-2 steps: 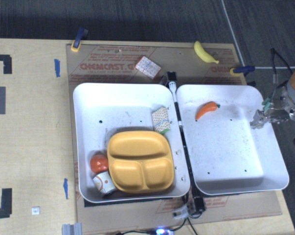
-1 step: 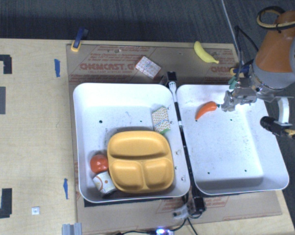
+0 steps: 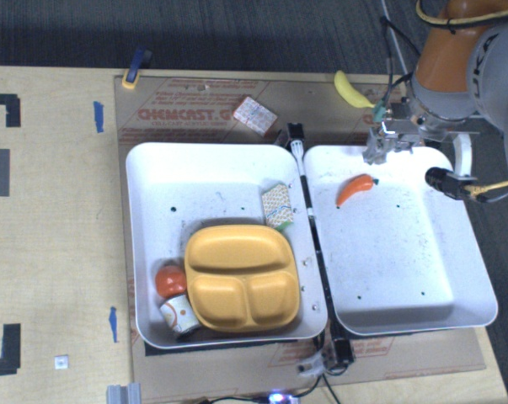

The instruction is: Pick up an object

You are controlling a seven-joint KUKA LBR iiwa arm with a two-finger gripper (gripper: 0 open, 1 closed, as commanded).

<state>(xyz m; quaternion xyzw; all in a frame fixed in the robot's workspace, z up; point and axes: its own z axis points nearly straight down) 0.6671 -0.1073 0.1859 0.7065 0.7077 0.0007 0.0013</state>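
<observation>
Holding a yellow divided tray [image 3: 241, 276], tomato [image 3: 169, 279] and packet [image 3: 277, 204], the left bin [image 3: 152, 175]. Right bin [image 3: 405, 259]: one carrot [image 3: 355, 188]. Claw [image 3: 378, 151] above its far edge; opening indiscernible.

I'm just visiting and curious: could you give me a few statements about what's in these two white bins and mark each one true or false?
1. The small orange carrot-shaped toy lies in the right white bin. True.
2. The large yellow divided plastic tray sits in the right bin. False: it sits in the left white bin.
3. The robot's gripper hovers over the right bin's far edge. True.
4. The yellow banana-shaped toy lies inside the left bin. False: it lies outside both bins, behind the right one.
</observation>
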